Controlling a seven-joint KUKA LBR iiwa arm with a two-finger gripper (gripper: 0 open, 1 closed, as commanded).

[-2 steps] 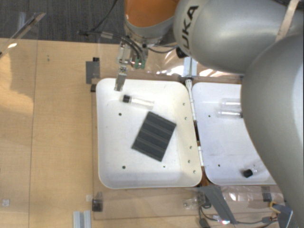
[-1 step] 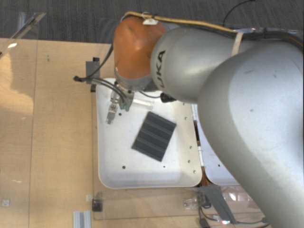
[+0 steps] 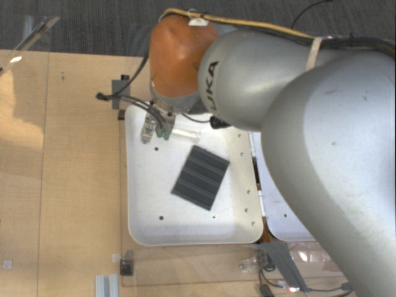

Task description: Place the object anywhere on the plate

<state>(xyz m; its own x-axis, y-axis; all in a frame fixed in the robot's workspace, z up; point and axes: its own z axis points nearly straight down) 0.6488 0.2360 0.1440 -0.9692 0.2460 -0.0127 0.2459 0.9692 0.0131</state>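
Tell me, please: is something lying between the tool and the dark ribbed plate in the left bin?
Nothing visible does. The tool hangs at the left bin's upper left, and bare white floor separates it from the dark ribbed plate.

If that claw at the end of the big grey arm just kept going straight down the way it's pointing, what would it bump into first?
Probably the bare floor of the left shallow white bin. The gripper hangs over its upper left corner, apart from the dark ribbed rectangular plate; its height is unclear.
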